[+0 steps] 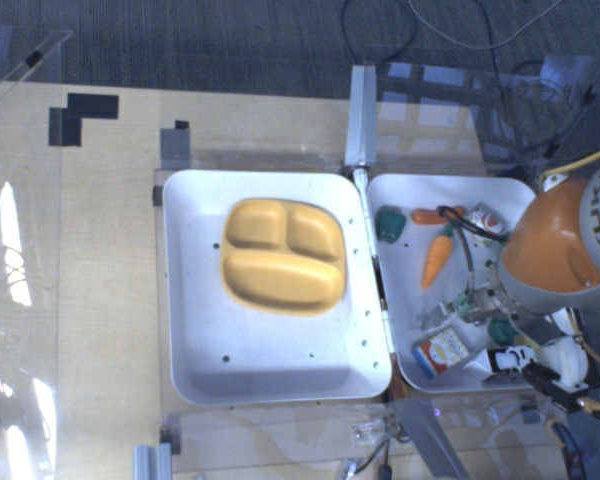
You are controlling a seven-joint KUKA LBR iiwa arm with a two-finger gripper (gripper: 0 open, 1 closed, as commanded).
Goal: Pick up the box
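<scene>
The box (pixel 442 351) in the right bin carries a printed label, too small to read.

Two white bins (pixel 180 268) sat on the desk (pixel 80 268). There was one yellow tray (pixel 283 255), one carrot (pixel 437 258), one green lump (pixel 390 224) and one small box (pixel 442 351).

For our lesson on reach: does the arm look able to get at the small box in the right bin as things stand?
Probably yes. The box lies uncovered near the front of the right bin, with the arm just to its right; the carrot and other items lie apart from it.
</scene>
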